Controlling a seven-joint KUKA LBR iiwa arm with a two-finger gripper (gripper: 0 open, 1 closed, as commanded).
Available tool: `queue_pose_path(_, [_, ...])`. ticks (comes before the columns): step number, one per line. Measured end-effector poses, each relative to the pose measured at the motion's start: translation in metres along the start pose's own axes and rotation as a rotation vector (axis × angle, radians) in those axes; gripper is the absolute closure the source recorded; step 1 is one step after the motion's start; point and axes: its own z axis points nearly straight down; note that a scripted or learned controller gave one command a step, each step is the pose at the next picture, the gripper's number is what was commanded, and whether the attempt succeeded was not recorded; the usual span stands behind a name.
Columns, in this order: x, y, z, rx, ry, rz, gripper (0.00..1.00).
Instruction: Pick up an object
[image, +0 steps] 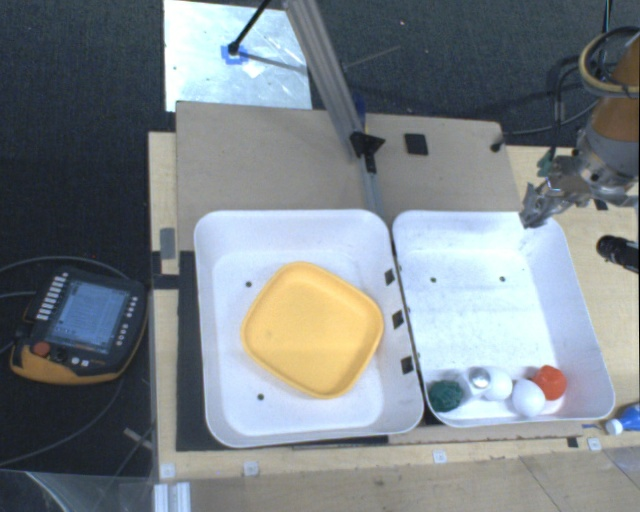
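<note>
camera view | left bin (225, 300): yellow plate (312, 328) | right bin (470, 260): green ball (446, 394), white balls (527, 399), orange ball (548, 379) | gripper (533, 212): finger state unclear

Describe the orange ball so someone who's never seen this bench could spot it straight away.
Start at the right-hand white bin. Along its near edge sits a row of small objects. The orange ball is the one farthest right, beside a white ball, and the only warm-coloured one there.

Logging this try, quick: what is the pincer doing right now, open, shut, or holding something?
Pincer: cannot be told; it hangs over the right bin's far right corner, away from the objects.
</note>
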Motion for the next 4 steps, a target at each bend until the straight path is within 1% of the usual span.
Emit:
queue_pose_path(1, [0.051,0.007,0.008,0.0,0.001,-0.004,1.0])
queue_pose_path(2, [0.105,0.013,-0.005,-0.001,0.002,-0.004,1.0])
queue_pose_path(3, [0.161,0.011,0.003,0.0,0.002,-0.004,1.0])
queue_pose_path(4, [0.218,0.012,-0.009,-0.001,0.002,-0.004,1.0])
